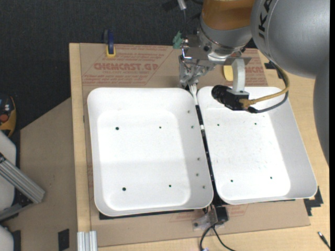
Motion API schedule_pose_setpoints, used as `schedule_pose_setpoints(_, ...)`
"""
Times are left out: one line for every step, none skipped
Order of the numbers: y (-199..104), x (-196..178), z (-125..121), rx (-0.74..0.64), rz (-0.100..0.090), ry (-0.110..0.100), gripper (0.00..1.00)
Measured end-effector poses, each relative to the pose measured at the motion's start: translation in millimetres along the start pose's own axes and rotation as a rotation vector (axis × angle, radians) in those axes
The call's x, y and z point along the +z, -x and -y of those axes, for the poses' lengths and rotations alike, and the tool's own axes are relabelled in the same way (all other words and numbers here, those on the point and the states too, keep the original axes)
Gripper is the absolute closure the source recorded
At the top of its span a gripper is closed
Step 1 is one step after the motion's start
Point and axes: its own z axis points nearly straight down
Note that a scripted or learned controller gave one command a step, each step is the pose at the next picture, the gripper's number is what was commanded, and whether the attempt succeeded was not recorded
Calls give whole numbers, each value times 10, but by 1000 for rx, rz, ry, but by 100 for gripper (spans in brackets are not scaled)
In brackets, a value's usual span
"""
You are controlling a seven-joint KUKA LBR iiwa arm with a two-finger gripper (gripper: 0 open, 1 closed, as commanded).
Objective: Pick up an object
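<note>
Hovering gripper point(189, 82) (opening hidden) near the bins' point(201, 135) shared rim.

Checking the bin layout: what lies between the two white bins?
In the camera view, the left bin and right bin sit side by side with their rims nearly touching; between them runs a narrow dark seam.
</note>
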Motion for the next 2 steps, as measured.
schedule_pose_setpoints(143,-215,191,0,0,-2,100)
schedule_pose_setpoints(-511,602,51,-5,0,-7,100)
